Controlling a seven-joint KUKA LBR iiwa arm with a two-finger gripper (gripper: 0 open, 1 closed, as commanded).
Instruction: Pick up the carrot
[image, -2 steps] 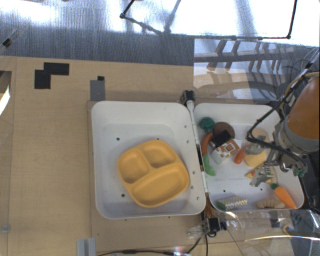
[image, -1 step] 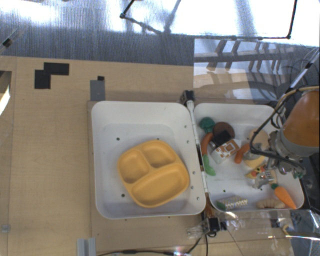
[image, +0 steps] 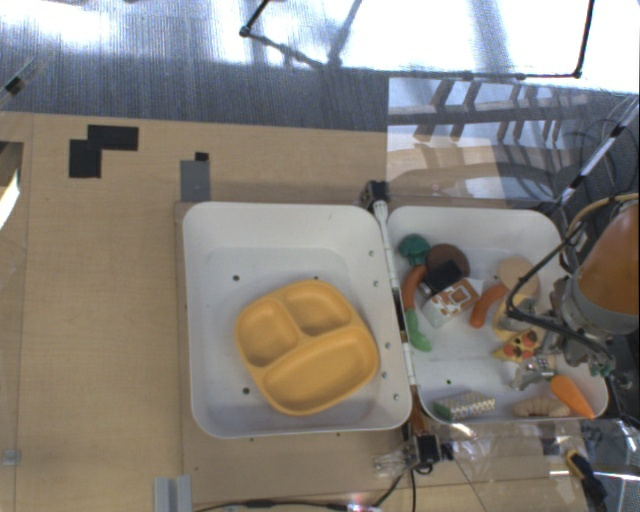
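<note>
so, the key relation: the carrot (image: 573, 396) lies just beside the gripper (image: 535, 372), toward the near right corner of the right bin (image: 480, 225); the tool would need to shift right and slightly nearer the camera to sit over it.
carrot axis: long axis runs diagonally, thick end up-left near the gripper, tip pointing down-right toward the bin's wall.
jaws: cannot tell whether they stand wide or narrow; the metal parts blur together, and nothing is seen held.
arm: the single arm (image: 610, 270) hangs over the right bin's right side, close to the target.
right bin contents: a green-topped toy vegetable (image: 414, 290), a brown and white block (image: 448, 290), a sausage-like piece (image: 488, 303), a yellow toy (image: 516, 345), a grey grater-like piece (image: 466, 406), a pale root-shaped piece (image: 538, 407), plus the carrot.
left bin (image: 220, 260): holds a yellow divided plate (image: 306, 346), compartments bare.
judgement: the pale piece touching the carrot's side could crowd a grasp.
</note>
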